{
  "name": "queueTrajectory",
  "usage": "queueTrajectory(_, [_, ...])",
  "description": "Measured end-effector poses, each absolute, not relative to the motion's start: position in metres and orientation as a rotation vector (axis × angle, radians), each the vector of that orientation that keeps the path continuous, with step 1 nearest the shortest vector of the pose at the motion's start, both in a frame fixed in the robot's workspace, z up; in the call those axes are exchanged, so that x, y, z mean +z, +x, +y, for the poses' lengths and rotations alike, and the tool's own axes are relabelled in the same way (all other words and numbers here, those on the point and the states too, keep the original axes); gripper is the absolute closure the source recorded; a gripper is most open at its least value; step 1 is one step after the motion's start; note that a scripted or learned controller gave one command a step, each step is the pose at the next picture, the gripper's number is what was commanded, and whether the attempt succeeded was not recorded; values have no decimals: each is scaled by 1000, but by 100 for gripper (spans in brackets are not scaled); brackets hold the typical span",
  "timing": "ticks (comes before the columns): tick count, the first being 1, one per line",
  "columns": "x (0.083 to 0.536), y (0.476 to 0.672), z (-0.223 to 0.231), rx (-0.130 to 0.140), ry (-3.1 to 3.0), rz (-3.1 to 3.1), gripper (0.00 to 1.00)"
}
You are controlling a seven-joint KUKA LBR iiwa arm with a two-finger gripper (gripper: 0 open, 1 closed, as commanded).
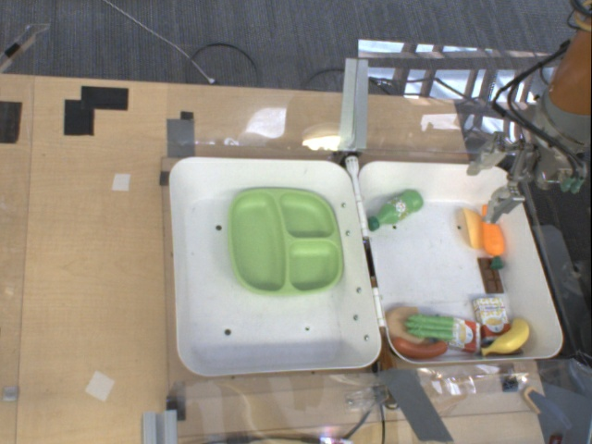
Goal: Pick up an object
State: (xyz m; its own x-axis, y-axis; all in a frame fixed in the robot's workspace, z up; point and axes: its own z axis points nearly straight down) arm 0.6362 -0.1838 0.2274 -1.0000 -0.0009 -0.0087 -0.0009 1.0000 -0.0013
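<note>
Object candidates all lie in the right bin (518, 276); none is lifted.

Left bin (199, 340): a green divided plate (282, 240) sits near its middle, three compartments, flat on the bin floor.

Right bin, going rightward: a green bottle (396, 208) on its side near the upper left, its cap end just beside the divider between the bins. Along the lower edge, a cluster: a round tan and red item (412, 340) with a green ridged piece (437, 326) lying across it, then a small printed packet (490, 313), then a yellow banana (511, 339) at the lower right corner, all touching or overlapping. At the right wall, a yellow and orange carrot-like piece (485, 230) lies against the rim, with small dark bits just below it.

Gripper (504, 202): hangs over the upper right of the right bin, its tip just above and beside the carrot-like piece. Nothing seen between the fingers; finger spacing unclear, so I cannot tell whether the hand is released or clenched.
</note>
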Motion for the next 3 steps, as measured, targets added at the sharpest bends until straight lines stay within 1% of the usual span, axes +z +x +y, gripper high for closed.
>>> queueTrajectory(1, [95, 644, -204, 6, -197, 3139, 0])
queueTrajectory(2, [88, 605, -206, -4, -194, 3124, 0])
queueTrajectory(3, [105, 612, -203, -10, -207, 3106, 100])
